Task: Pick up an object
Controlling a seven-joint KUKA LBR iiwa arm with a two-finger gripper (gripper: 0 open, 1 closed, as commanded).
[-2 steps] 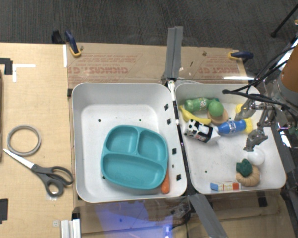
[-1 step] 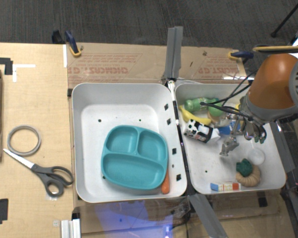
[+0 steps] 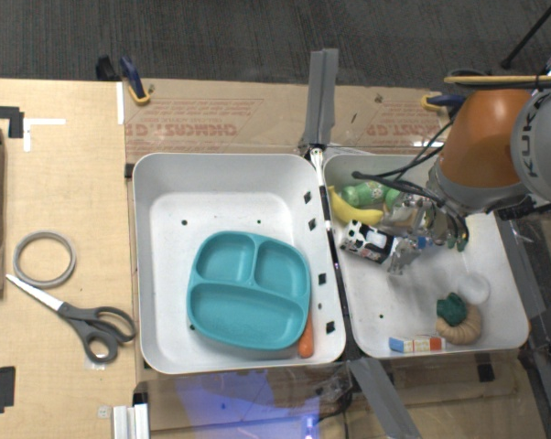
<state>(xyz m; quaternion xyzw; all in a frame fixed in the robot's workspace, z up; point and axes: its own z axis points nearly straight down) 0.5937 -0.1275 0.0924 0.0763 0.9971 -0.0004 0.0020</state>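
- A teal divided plate (image 3: 250, 291) is lying in the white left bin (image 3: 166, 190).
- A yellow banana (image 3: 356, 212) and a black-and-white spotted toy (image 3: 367, 240) are sitting in the right bin (image 3: 495, 327).
- An orange carrot (image 3: 306, 341) is showing.
- Grey-handled scissors (image 3: 79, 318) are lying on the tan counter (image 3: 56, 208).

Bench (image 3: 65, 172): light wood.
On it: two white bins (image 3: 166, 208), scissors (image 3: 79, 318), tape roll (image 3: 44, 257), brown cardboard sheet (image 3: 221, 122).

Left bin (image 3: 156, 273): teal divided plate (image 3: 250, 291); right bin (image 3: 495, 327): banana (image 3: 356, 211), gripper (image 3: 405, 245) low beside a black-and-white toy (image 3: 365, 240).
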